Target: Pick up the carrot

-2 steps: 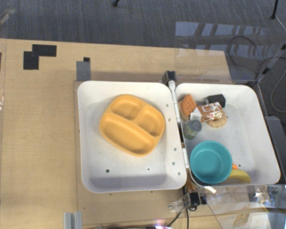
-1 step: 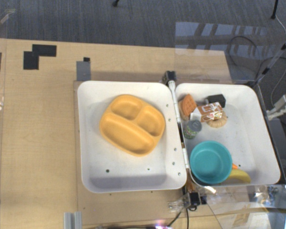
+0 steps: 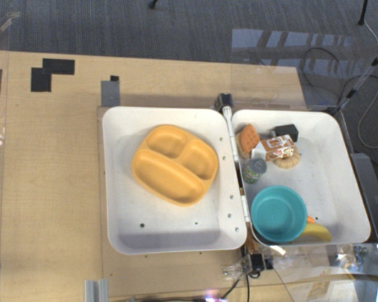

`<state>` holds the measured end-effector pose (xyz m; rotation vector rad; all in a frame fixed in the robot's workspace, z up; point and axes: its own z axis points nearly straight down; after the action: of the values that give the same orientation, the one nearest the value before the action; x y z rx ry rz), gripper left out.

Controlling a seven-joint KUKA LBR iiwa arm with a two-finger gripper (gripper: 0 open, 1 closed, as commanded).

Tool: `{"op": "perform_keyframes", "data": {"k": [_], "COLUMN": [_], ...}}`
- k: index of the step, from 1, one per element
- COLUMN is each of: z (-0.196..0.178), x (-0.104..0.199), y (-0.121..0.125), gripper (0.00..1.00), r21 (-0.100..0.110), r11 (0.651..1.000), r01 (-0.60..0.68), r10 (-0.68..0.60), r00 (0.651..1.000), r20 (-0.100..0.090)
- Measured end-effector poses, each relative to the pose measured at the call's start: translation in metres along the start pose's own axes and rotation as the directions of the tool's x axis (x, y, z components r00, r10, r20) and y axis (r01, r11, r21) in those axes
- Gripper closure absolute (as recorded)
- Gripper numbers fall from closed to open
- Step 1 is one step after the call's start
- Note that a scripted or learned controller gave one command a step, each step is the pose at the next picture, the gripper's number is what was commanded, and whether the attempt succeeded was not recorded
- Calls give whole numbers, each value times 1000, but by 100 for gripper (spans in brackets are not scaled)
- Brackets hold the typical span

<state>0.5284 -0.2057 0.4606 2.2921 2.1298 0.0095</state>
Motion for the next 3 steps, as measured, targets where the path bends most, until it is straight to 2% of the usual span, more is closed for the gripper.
{"op": "perform_keyframes", "data": {"k": [1, 2, 3], "z": [57, 150, 6], "x": [40, 16, -5], "y": [61, -36, -40], "gripper": [0, 0, 0], "r21": [8, 15, -10], "r11": [995, 995, 995], "r01": [96, 102, 103], "r10": [-96, -102, -103], "r00": [995, 995, 995], "r20": [-6, -6, 5]}}
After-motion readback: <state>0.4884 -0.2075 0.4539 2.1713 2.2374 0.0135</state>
